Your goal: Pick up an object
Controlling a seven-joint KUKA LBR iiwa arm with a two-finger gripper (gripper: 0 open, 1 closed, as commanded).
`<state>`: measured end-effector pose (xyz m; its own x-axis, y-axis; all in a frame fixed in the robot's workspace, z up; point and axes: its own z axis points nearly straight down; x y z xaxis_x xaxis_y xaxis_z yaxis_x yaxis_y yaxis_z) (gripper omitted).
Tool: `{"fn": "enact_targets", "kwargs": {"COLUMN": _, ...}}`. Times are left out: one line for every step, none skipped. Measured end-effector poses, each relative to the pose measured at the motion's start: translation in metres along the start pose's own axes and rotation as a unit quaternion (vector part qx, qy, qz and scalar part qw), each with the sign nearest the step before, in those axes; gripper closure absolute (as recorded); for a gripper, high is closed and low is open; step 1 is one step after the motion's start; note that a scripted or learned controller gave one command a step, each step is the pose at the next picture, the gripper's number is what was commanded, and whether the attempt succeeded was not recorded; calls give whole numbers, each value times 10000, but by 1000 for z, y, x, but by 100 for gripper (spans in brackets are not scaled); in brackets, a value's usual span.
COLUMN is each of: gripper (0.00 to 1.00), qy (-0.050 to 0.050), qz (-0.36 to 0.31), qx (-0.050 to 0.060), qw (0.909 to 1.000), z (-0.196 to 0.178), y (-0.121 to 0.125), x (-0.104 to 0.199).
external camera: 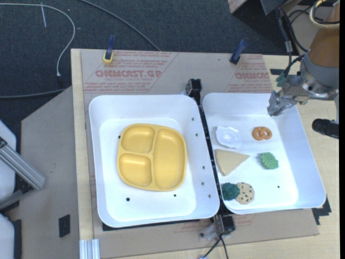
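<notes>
The right white bin [302,144] holds several small items: a brown pretzel [262,134], a white crumpled piece [228,137], a pale triangular slice [230,161], a green broccoli piece [268,161], a dark teal lump [230,191] and a speckled cookie [245,193]. My gripper [276,106] hangs over the bin's far right part, a little above and to the right of the pretzel. Nothing shows under its tip.
The left white bin [102,144] holds a yellow three-compartment plate [152,156]. Two blue clamps [109,52] [237,52] pin the cardboard at the far edge. A black clip [193,87] sits between the bins at the back. Cables trail over the dark carpet.
</notes>
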<state>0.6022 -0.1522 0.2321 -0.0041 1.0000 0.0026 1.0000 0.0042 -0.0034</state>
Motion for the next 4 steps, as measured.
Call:
{"fn": "enact_targets", "kwargs": {"gripper": 100, "qy": 3, "qz": -4, "qx": -7, "qw": 10000, "z": -9, "y": -15, "x": 48}}
{"fn": "enact_targets", "kwargs": {"gripper": 100, "qy": 1, "qz": -2, "qx": -2, "qw": 10000, "z": -17, "y": -34, "x": 95}}
{"fn": "enact_targets", "kwargs": {"gripper": 100, "qy": 1, "qz": -2, "qx": 7, "qw": 10000, "z": -2, "y": -49, "x": 142}}
{"fn": "enact_targets", "kwargs": {"gripper": 100, "qy": -3, "qz": 2, "qx": 4, "qw": 10000, "z": 6, "y": -61, "x": 186}}
